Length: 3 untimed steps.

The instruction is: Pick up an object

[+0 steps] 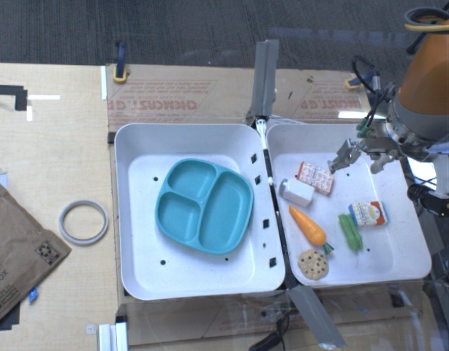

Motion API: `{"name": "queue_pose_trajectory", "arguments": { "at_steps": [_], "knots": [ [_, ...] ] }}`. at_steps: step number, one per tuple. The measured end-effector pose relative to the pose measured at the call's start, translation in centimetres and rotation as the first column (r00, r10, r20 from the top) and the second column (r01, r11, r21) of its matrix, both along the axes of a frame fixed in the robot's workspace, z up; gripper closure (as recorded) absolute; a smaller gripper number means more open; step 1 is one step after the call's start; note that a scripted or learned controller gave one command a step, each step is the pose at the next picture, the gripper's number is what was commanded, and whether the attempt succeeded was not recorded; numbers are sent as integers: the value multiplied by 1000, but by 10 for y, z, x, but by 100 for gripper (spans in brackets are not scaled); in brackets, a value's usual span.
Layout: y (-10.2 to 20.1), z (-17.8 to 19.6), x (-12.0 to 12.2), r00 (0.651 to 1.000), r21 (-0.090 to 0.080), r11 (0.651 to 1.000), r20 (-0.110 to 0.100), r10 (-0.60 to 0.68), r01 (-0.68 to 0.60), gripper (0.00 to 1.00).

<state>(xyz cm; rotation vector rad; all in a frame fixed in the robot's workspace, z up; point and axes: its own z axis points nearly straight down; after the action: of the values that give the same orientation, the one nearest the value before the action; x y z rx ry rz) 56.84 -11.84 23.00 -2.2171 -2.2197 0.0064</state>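
Two white bins on table; arm over right bin.

Left bin [129,218]: one teal divided plate [204,206]. Right bin [407,262]: red-and-white packet [314,178], white block [296,191], carrot [308,226], cookie [313,264], green pod [350,233], small carton [367,213], none held. Gripper [362,159] hangs above the bin's upper part, fingers apart, nothing between them. On the table to the left: tape ring [83,221], cardboard box [12,247].

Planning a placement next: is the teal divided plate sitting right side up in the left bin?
Right side up: the teal plate shows its three recessed compartments facing upward.
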Motion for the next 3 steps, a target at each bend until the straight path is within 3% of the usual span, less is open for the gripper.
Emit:
{"name": "queue_pose_trajectory", "arguments": {
  "at_steps": [1, 2, 3],
  "knots": [
    [10, -131, -47, 999, -1, 999, 10, -51, 51, 0],
    [-23, -133, -86, 994, -3, 994, 21, -109, 110, 0],
    [16, -133, -86, 988, -11, 988, 21, 155, -155, 0]
  ]
}}
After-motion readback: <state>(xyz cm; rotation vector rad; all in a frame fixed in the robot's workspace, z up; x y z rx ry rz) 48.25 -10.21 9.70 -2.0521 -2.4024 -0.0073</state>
